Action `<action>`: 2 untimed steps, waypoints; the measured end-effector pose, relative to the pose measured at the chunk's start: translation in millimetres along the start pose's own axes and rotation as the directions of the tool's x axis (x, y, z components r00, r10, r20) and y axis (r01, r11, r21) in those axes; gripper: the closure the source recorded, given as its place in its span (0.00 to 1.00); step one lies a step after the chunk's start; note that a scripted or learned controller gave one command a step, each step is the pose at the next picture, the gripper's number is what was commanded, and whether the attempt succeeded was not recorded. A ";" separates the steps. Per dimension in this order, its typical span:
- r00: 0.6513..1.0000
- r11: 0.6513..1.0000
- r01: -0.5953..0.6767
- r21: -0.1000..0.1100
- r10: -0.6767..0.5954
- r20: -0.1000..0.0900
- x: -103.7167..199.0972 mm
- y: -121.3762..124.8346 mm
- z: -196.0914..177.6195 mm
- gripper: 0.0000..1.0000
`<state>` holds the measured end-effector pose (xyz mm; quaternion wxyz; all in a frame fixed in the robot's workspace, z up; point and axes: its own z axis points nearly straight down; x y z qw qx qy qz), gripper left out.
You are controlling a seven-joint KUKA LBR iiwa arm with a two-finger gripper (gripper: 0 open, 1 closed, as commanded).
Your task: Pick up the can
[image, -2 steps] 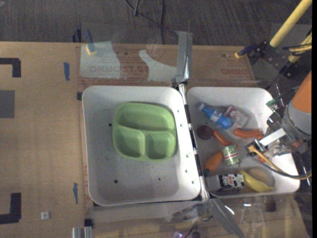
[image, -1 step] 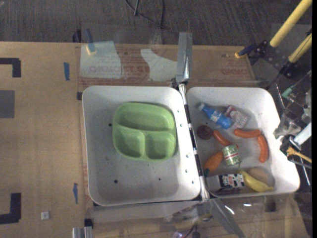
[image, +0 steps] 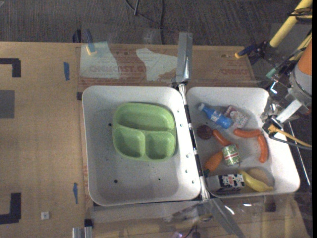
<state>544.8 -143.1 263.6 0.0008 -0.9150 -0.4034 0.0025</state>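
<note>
I see the can (image: 231, 154) lying in the right bin (image: 292, 175), touching a carrot (image: 214, 161). My gripper (image: 275, 121) hovers at that bin's right rim; I cannot tell how its jaws stand. I should centre above the can, clear of the carrot.

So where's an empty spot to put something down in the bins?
The left bin has bare floor all around the green plate, widest below it. The right bin is crowded: bottle, sausages, can, carton and banana leave just a small patch along its top edge.
</note>
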 end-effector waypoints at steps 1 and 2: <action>0.993 0.993 -0.115 0.004 0.115 0.002 29.5 -44.5 -1.0 1.00; 0.993 0.993 -0.116 0.003 0.116 0.002 29.5 -44.6 -0.9 0.00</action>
